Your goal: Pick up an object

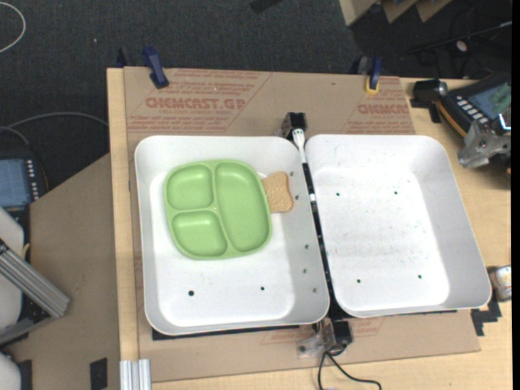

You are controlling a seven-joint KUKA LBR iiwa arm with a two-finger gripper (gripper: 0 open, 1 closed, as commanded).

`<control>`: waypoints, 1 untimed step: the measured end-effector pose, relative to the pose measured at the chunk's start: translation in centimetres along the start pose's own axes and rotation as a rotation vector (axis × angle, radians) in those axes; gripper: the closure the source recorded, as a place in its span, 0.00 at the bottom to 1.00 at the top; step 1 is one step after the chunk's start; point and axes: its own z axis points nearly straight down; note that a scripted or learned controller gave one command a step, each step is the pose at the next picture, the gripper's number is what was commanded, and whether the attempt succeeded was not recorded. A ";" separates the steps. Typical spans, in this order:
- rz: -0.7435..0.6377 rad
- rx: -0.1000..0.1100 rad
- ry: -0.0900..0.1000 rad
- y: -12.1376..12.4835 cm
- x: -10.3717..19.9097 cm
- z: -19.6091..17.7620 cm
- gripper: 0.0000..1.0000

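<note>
**Two bins, plate and tan piece in the left one**

The left bin (150, 242) holds a green plate (218, 210) with three compartments; it lies flat in the upper half of the bin. A small tan piece (279, 192), flat and like a cracker, lies just beside the plate's right rim and seems to touch it. It is near the bin's right wall. These two are the things to pick. The right bin (390, 218) shows its white floor with some small dark dots.

The two bins touch along their inner edges, and a black clip (295, 124) sits at the top of this seam. In the left bin the floor below the plate is bare and wide; between the tan piece and the wall there is only a narrow strip. Both bins stand on a brown board (195, 100).

At the right edge a grey metal part (485, 143) is cut off, and I cannot tell what it is. The state of the claw cannot be told here.
</note>
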 end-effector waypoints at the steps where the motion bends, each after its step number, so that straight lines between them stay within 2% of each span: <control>1: -0.004 0.021 0.006 -1.7 3.8 7.4 1.00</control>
